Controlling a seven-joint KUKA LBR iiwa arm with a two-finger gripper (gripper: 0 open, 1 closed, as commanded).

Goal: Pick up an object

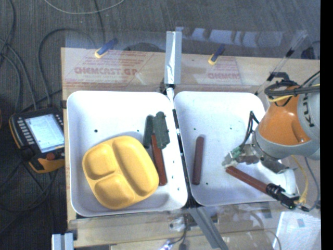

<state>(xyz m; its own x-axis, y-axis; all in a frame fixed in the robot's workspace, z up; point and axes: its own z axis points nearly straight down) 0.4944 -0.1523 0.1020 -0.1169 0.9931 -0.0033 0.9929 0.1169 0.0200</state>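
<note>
The tool [235,157] sits low in the right bin [218,105], near its right side, under the orange band [281,124]; whether it's spread or pinched, can't tell. Just below it a brown-handled utensil [250,180] lies slanted toward the bin's near right corner. Left of the tool, a brown stick [197,159] lies apart near the divider. Over in the left bin [104,100], a yellow tray [119,171] sits at the front, with a brush [157,145] beside it. A pendant [39,134] rests on the floor far left.
</note>
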